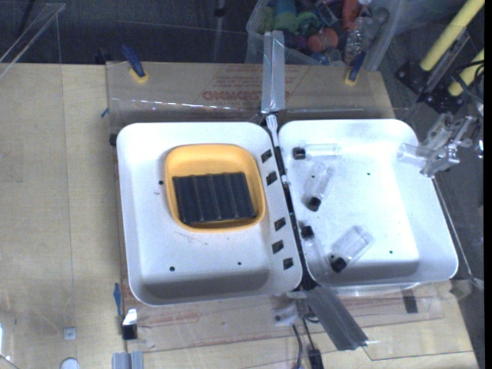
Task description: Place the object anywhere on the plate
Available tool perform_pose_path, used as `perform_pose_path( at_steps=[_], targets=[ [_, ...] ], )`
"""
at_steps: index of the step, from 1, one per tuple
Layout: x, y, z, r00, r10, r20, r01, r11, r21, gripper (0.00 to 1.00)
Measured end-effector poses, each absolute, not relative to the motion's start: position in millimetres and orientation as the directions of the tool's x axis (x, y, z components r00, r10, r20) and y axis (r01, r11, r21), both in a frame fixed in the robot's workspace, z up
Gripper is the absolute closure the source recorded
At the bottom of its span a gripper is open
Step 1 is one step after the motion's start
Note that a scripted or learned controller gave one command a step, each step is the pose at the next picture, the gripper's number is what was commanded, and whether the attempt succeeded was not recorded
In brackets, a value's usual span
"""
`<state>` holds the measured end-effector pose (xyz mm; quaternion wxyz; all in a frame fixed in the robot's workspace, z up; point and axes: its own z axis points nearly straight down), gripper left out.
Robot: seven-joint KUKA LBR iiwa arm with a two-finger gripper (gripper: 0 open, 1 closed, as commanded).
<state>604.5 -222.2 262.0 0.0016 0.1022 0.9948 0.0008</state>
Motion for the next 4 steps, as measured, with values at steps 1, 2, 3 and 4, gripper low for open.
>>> perform_pose_path(
  at_steps=[1, 2, 3, 4],
  targets=[
    [584.1, -222.4, 251.2, -1.0, 0.016, -0.003, 0.016, 1.0, 0.001, 1.0],
    [584.0, -222.8, 251.3, -1.0, 0.016, -0.004, 0.016, 1.0, 0.002, 0.0],
    [588.6, -222.0, 250.5, -0.964, -0.265, -0.008, -0.265, 0.964, -0.002, 0.0],
    [612.5, -222.8, 437.3, -0.914, -0.406, -0.009, -0.406, 0.914, -0.003, 0.0]
  ],
)
